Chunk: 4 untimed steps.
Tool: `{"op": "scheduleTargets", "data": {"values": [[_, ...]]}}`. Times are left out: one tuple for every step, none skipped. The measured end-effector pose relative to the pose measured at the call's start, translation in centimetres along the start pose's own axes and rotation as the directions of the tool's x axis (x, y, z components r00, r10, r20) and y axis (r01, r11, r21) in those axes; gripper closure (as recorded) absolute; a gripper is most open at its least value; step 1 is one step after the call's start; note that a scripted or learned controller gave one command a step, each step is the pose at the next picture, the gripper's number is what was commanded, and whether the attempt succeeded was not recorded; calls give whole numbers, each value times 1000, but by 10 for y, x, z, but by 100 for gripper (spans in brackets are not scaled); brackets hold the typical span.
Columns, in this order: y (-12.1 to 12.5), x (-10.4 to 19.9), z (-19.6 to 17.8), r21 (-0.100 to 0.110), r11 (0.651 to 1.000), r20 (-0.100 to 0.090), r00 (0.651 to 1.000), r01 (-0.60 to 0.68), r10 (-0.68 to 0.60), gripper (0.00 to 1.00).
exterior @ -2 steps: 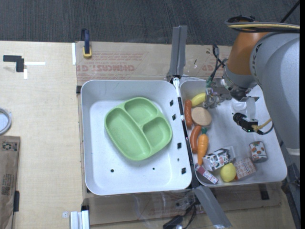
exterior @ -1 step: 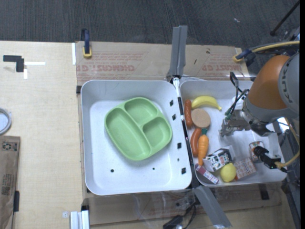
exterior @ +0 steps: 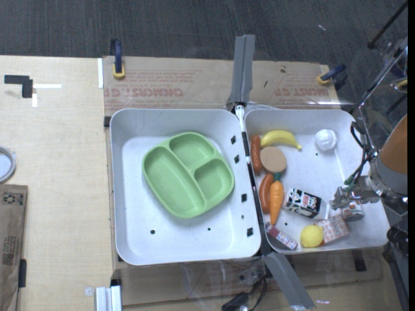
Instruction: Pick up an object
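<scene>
My end effector [exterior: 348,198] low in right bin [exterior: 337,118], near its right wall, over small can [exterior: 353,210]; silver w/ red label, on its side. Can't tell grip state.

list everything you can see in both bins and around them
left bin: 1, white, left of the divider
plate: 1, green, three compartments, in left bin
right bin: 1, white, right of the divider
banana: 1, yellow, top of right bin
hot dog: 1, reddish, by the divider
carrot: 1, orange, below the hot dog
lemon: 1, yellow, bottom of right bin
carton: 1, black and white, mid right bin
white cup: 1, upper right bin
clamps: 2, yellow and blue, back edge
hand: 1, grey, low over right side of right bin
</scene>
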<state>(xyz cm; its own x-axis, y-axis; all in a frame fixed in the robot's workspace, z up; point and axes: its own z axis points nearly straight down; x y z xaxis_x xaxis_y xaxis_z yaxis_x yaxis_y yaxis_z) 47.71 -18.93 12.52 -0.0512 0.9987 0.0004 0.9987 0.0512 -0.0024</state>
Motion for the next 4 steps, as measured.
{"op": "scheduleTargets", "data": {"values": [[5, -14, 33, 0, 995, -20, 995, -95, 95, 0], [6, -11, 24, 2, 996, -24, 995, -93, 93, 100], [0, -20, 1, -2, 994, -1, 994, -110, 110, 100], [3, 39, -76, -1, 951, 1, 951, -309, 309, 100]]}}
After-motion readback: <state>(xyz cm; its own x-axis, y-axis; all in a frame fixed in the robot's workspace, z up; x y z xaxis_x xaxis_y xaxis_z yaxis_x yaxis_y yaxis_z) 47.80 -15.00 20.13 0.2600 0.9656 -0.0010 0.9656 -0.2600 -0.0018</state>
